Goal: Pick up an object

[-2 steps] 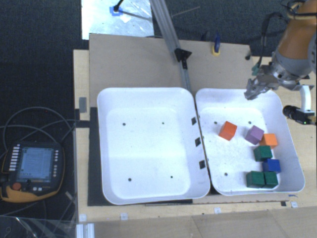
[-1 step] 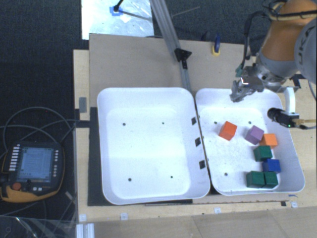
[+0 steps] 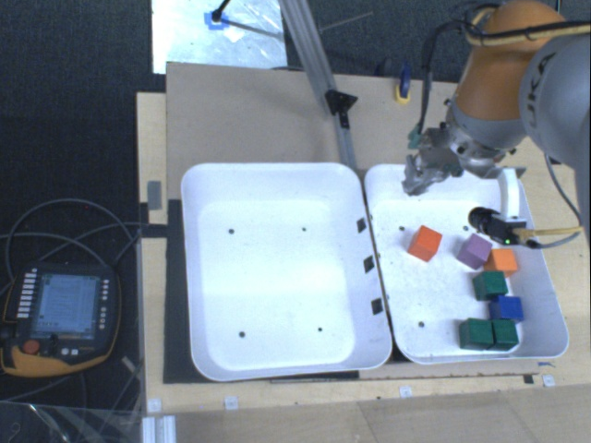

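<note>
Camera view looks down on two white bins side by side, and the gripper (image 3: 423,179) hangs over the far left part of the right bin (image 3: 399,326), at the end of the grey arm with its orange band (image 3: 503,58). Whether the tool is spread or pressed together cannot be told at this angle, since its tip reads as one blurred grey shape; nothing shows between its tips, and it seems apart from every block. An orange block (image 3: 426,244) lies nearest, just below the gripper on the bin floor and tilted. To its right sits a purple block (image 3: 476,250), with a smaller orange block (image 3: 504,261) touching it. Below these come a green block (image 3: 489,285), a blue block (image 3: 506,308), and two green blocks (image 3: 489,333) pressed together near the bin's front right corner. The left bin (image 3: 199,340) lies beside it. A handheld control pad (image 3: 60,317) rests on the floor at far left.
</note>
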